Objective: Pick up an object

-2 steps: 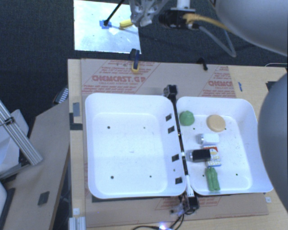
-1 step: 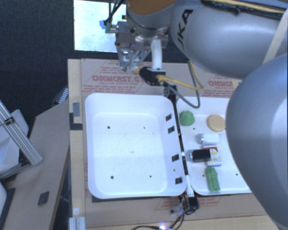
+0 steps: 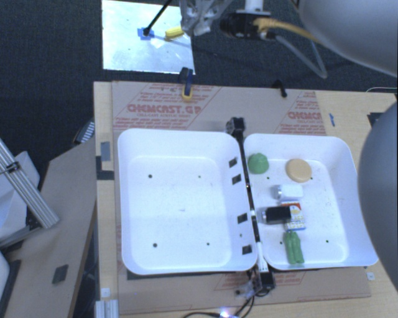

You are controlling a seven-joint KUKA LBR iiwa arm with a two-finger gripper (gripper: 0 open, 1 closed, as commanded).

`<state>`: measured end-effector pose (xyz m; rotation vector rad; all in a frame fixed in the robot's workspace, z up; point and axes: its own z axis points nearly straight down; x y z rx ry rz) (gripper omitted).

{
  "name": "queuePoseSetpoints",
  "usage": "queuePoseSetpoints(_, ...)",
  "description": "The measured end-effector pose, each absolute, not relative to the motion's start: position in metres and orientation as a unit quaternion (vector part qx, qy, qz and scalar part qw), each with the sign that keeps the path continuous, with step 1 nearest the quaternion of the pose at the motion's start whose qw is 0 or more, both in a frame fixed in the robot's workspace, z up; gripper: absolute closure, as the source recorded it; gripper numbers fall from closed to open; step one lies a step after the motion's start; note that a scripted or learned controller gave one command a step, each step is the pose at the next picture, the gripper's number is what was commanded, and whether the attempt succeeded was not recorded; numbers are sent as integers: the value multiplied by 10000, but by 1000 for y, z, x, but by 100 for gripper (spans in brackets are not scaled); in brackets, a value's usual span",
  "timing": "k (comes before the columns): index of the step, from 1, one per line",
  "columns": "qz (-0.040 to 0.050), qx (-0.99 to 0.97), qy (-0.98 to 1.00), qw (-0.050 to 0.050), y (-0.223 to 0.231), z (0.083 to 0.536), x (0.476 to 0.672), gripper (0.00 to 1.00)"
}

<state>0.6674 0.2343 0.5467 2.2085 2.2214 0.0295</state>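
Several small objects lie in the right bin [image 3: 339, 155]. A green rounded lump [image 3: 258, 163] sits near the divider, and beside it lies a tan round disc [image 3: 298, 169]. Below them come a small white block [image 3: 288, 192], a black piece [image 3: 278, 215] on a colourful packet [image 3: 296, 217], and a long green object [image 3: 294, 247]. My gripper [image 3: 198, 18] is raised high at the top of the view, far beyond both bins and above the floor, with nothing seen in it.
The left bin [image 3: 127, 186] stands beside the right one, joined by a black clip strip [image 3: 245, 192]. The grey arm [image 3: 379, 186] looms over the right edge. A metal plate [image 3: 134, 43] lies on the floor behind the bench.
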Motion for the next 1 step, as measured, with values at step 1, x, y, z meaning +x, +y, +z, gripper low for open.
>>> queuePoseSetpoints(1,-70,7071,7070,-36,228,380,667,100)
